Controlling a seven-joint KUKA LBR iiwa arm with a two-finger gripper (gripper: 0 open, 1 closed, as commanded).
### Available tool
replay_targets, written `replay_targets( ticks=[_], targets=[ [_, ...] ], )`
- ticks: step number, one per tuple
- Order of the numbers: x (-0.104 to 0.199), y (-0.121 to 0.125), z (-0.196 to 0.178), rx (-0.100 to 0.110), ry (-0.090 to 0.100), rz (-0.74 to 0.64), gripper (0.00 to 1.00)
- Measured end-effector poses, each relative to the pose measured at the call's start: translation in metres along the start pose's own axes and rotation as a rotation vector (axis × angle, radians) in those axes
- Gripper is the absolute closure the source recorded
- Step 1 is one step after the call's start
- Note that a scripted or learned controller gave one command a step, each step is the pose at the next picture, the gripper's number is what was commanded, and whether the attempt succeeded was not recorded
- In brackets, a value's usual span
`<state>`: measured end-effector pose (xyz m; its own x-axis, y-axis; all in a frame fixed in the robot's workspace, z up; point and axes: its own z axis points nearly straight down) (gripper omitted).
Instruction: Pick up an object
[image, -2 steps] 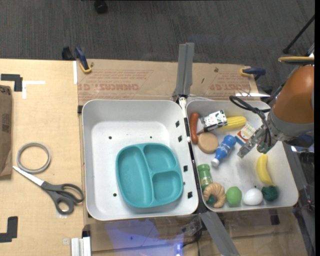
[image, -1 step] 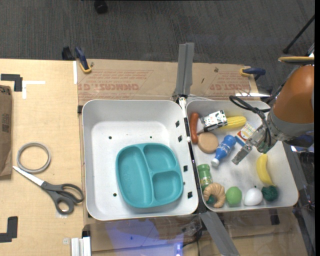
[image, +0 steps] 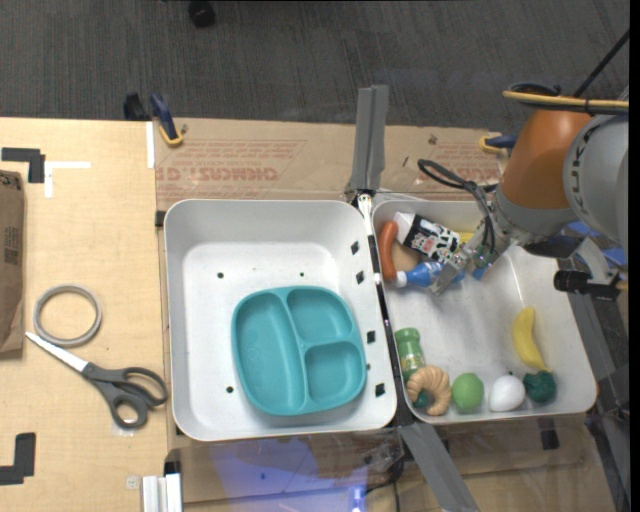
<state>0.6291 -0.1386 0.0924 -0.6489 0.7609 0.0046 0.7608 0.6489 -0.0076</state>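
A jumble of small items fills the right bin (image: 560, 320): a white bottle (image: 428, 238) with black markings lies on its side near the far-left corner, beside an orange carrot (image: 387, 250) set against the left wall and a small blue-capped piece (image: 417, 275) just below them. A yellow banana (image: 527, 338) rests on its own towards the right wall. Along the near edge sit, left to right, a green can (image: 409, 351), a tan croissant (image: 430, 388), a green ball (image: 467, 392), a white egg (image: 506, 393) and a dark green lump (image: 540, 386), nearly touching one another.
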Motion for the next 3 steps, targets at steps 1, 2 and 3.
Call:
replay_targets(
  ticks=[1,2,3],
  targets=[
    [0.008,0.03,0.005,0.015,0.009,0.47,0.0],
    [0.009,0.028,-0.002,0.025,0.009,0.466,1.0],
    [0.018,0.053,-0.151,-0.009,-0.005,0.498,1.0]
  ],
)
